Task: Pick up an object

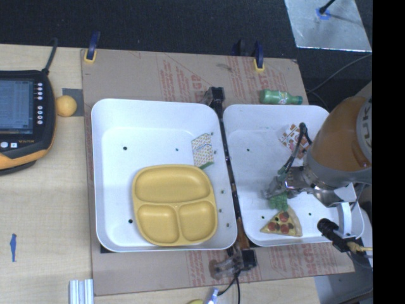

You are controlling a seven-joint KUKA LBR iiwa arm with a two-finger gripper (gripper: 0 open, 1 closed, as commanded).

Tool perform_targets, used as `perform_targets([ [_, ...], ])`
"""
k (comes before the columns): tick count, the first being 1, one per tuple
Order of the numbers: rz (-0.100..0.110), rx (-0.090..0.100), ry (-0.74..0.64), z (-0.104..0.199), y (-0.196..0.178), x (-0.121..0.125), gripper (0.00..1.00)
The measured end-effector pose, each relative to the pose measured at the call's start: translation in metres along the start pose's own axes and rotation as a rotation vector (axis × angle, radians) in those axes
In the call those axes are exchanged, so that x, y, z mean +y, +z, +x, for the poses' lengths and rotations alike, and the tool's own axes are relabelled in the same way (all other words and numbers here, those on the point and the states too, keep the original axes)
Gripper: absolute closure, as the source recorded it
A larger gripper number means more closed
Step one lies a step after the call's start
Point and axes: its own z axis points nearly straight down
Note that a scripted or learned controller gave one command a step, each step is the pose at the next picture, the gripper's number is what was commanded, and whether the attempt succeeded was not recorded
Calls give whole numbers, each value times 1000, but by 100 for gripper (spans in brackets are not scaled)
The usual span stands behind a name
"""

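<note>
My gripper (279, 189) reaches down into the right bin (253, 141) from the right, under the grey arm with its orange band (342, 138). Its tip is directly over a small green object (278, 202) on the bin floor, and I cannot tell whether it touches it. A toy pizza slice (282, 223) lies just in front of the green object. A small red-and-white packet (291, 135) lies towards the back of the same bin, partly behind the gripper's black cable.
The left bin (114, 132) holds a yellow divided plate (174, 203) and a small patterned packet (202, 149). A green bottle (280, 97) lies behind the right bin on the cardboard. A teach pendant (22, 122) and a yellow ball (66, 105) sit at the far left.
</note>
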Motion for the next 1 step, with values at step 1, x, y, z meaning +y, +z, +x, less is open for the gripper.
perform_targets([
  [1, -3, 2, 5, 71, -91, 47, 100],
])
